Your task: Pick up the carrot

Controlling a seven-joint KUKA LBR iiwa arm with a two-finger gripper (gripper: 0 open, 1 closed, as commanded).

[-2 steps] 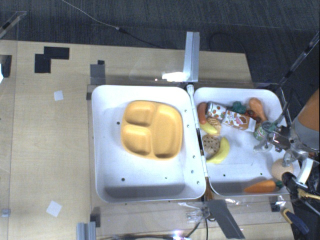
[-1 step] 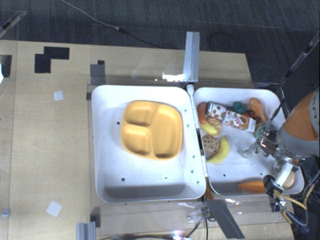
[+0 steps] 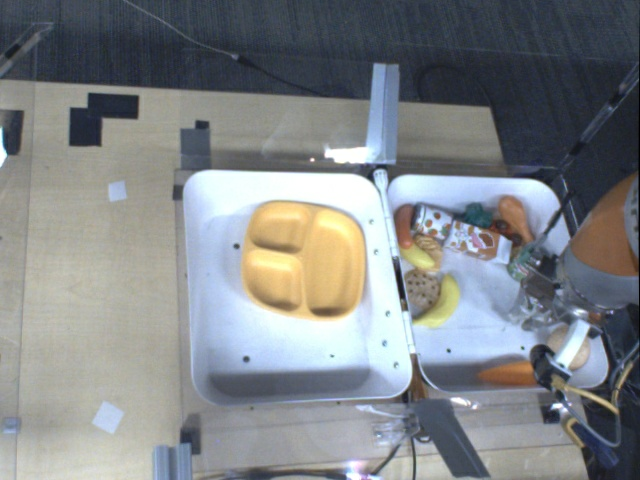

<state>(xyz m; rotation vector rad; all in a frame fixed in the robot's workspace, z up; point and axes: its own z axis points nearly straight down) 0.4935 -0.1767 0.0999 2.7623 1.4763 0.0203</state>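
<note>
We look down from the camera view at a light wooden surface [image 3: 90, 298] with two white bins side by side.

The left bin [image 3: 215, 268] has a yellow plate [image 3: 303, 259] in it. The plate has three little parts and sits near the middle of the bin.

The right bin [image 3: 480, 338] holds a bunch of toy food. The carrot [image 3: 508, 373] is orange and lies flat near the front edge of this bin, close to its right corner. Nothing is touching it from above as far as we can see.

At the back of the right bin lies a box with pictures on it [image 3: 455, 234], tilted across the bin. Just left of it is a red thing [image 3: 404, 224] by the wall. Behind the box's right end we see an orange piece [image 3: 514, 214] and something green [image 3: 476, 212] beside it. A banana [image 3: 440, 306] curves near the left wall, touching a brown round cookie [image 3: 421, 288]. Another small yellow piece [image 3: 419, 258] sits just above the cookie.

The grey arm [image 3: 607, 258] with its orange band comes in from the right. The jaws hang over the right side of the right bin, just above and beside the carrot. That part is dark and jumbled with wires, so we cannot tell if the jaws are spread or pressed together. The carrot is not between them.

A grey metal post [image 3: 384, 113] stands behind the bins where they meet.
</note>
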